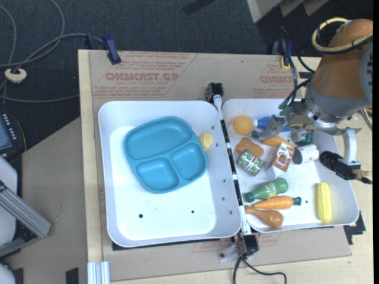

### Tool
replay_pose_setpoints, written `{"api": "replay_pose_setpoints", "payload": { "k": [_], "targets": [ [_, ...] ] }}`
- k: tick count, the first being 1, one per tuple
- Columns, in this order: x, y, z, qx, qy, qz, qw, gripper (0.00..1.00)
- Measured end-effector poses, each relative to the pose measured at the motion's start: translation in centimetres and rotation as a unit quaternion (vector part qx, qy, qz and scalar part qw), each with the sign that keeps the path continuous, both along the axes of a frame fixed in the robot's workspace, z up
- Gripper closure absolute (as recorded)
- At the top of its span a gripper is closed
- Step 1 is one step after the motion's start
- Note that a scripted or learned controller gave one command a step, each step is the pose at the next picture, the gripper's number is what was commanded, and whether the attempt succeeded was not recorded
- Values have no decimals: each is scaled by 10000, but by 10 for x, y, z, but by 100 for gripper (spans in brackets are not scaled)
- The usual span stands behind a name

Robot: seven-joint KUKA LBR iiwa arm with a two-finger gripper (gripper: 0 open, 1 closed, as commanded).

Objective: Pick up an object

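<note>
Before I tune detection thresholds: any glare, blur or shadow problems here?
Camera view: lighting even, soft shadow under the blue plate; white bins' rims bright, nearly washed out; small toys around the gripper look soft, the arm partly hiding them.

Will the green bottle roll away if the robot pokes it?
Probably yes. The green bottle lies on its side in the right bin, and its round body looks apt to roll. The toy carrot right beside it might stop it one way. It looks like smooth plastic, so likely light and a bit slippery.
</note>
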State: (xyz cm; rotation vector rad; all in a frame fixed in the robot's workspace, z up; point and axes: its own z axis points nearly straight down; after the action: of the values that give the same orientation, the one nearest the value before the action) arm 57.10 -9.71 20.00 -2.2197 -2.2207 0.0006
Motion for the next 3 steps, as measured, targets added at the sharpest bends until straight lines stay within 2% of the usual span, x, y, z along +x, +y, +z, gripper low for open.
{"api": "replay_pose_setpoints", "payload": {
  "k": [1, 2, 3],
  "targets": [
    [43, -8, -98, -37, -100, -6, 9999, 0],
    [56, -62, -75, -25, -37, -20, 10000, 0],
    [99, -64, -9, -23, -66, 9, 10000, 0]
  ]
}}
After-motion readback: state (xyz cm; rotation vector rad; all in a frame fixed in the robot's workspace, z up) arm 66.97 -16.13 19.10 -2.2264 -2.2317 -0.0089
